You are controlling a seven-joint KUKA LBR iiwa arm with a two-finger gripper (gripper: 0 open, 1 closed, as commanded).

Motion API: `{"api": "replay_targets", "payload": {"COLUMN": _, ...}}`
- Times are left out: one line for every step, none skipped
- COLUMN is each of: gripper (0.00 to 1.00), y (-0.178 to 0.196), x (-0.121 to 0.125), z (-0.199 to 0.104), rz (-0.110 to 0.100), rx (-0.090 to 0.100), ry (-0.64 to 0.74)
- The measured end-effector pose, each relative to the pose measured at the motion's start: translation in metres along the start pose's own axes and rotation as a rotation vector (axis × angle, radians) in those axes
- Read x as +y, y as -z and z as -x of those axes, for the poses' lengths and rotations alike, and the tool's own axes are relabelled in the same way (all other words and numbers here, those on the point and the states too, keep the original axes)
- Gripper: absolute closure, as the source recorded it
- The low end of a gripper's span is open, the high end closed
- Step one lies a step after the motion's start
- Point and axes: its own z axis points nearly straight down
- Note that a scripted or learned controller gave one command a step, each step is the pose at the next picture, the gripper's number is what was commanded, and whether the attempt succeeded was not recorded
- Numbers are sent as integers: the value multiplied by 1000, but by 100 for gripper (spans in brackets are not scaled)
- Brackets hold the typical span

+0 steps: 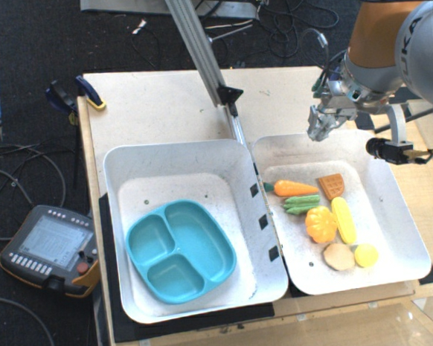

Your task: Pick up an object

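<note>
gripper over right bin far edge | finger state can't tell | toy food in bin, blue tray in left bin

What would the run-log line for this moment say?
arm: gripper above right bin's far edge | holding: nothing seen | right bin: toy carrot, other toy foods | left bin: blue divided tray

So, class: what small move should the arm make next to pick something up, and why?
Probably lower toward the toy foods. The gripper hangs above the right bin's far rim with nothing in it, while the carrot and bread slice lie just below it in view.
</note>
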Motion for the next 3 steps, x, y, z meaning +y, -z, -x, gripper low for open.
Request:
{"api": "replay_targets", "payload": {"gripper": 100, "y": 6, "x": -15, "z": -50, "rz": -6, "rx": 3, "ry": 5}}
{"api": "replay_targets", "payload": {"gripper": 100, "y": -5, "x": -18, "z": -103, "rz": -8, "rx": 3, "ry": 6}}
{"api": "replay_targets", "payload": {"gripper": 100, "y": -12, "x": -21, "z": -161, "rz": -8, "rx": 3, "ry": 6}}
